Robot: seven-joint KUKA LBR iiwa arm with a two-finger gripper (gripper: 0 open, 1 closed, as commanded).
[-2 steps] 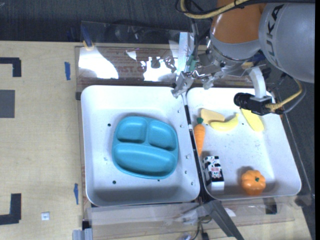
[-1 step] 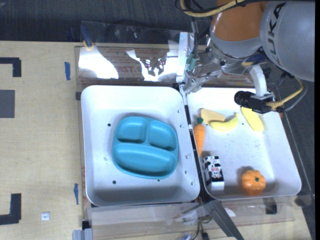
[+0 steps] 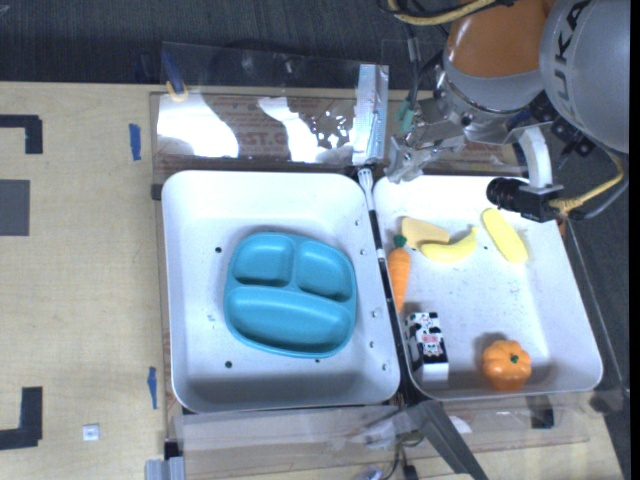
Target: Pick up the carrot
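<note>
My claw [image 3: 405,163] hangs over the far left corner of the right white bin [image 3: 560,308]. The small orange carrot [image 3: 399,276] lies below it, apart, along that bin's left wall beside a yellow banana [image 3: 440,241].

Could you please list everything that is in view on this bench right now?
left bin: 1, white, left half of bench
divided plate: 1, blue, inside left bin
right bin: 1, white, right half of bench
carrot: 1, orange, right bin, along its left wall
bananas: 2, yellow, right bin, upper part
cheese wedge: 1, yellow, beside the left banana
milk carton: 1, black and white, right bin, lower left
pumpkin: 1, orange, right bin, lower right
arm: 1, grey with orange band, upper right
pincer: 1, metallic, above right bin's top left corner
</note>
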